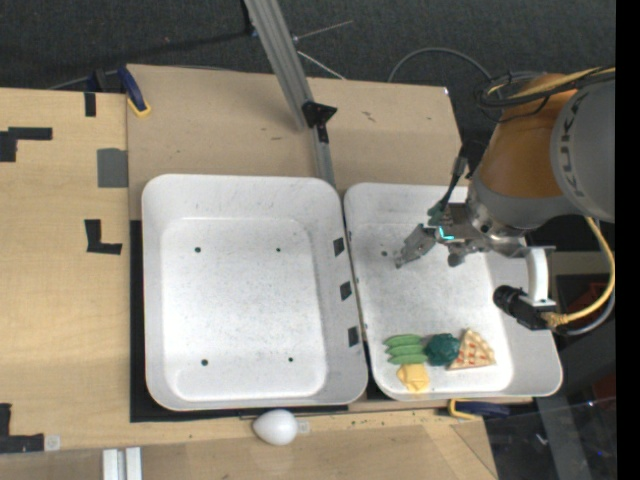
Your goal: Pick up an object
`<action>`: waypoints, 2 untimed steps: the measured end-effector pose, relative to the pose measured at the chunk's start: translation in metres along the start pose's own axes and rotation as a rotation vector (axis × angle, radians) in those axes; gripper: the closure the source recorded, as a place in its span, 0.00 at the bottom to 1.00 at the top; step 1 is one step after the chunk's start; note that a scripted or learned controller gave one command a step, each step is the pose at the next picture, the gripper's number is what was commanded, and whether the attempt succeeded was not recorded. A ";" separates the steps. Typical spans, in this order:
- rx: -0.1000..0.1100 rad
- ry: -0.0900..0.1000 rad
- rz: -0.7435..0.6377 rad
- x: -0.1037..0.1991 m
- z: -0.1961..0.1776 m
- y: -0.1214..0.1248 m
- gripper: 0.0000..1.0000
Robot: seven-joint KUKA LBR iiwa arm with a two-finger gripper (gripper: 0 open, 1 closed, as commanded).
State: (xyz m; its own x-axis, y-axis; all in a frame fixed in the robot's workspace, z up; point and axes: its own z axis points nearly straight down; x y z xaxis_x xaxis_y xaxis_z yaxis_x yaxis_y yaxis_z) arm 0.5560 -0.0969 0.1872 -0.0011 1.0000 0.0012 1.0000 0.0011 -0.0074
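The gripper (pixel 432 251) hangs over the far half of the right bin (pixel 392 298), its two fingers spread apart with nothing between them. One finger (pixel 410 252) points left and down toward the bin floor, the other (pixel 457 258) sits to its right under the wrist. A small teal light shows at the base of the fingers. Above them rises the arm (pixel 545 158), grey with an orange band; the letters "KU" of the maker's name can be read on its grey shell at the right edge, the rest cut off.

The things to pick lie well apart from the gripper, bunched at the near end of the same bin: a green pea pod (pixel 404 346), a dark green broccoli piece (pixel 440 348) just right of it, a pizza slice (pixel 472 352) touching the broccoli on the right, and a yellow piece (pixel 413 375) just nearer than the pod.

The left bin (pixel 165 268) stands beside the right one, their rims meeting. A white egg (pixel 275 427) rests on the bench (pixel 200 118) just outside the left bin's near rim. A grey metal bar (pixel 285 53) slants in from the far side. No other writing is legible.
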 end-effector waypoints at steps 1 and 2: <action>-0.005 -0.001 -0.001 0.000 -0.003 0.001 0.00; 0.000 -0.001 -0.001 0.007 0.052 0.008 0.00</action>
State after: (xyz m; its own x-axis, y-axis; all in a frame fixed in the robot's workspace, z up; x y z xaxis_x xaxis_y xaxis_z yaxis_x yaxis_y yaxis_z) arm 0.5633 -0.0898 0.1352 -0.0019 1.0000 0.0003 1.0000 0.0020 -0.0077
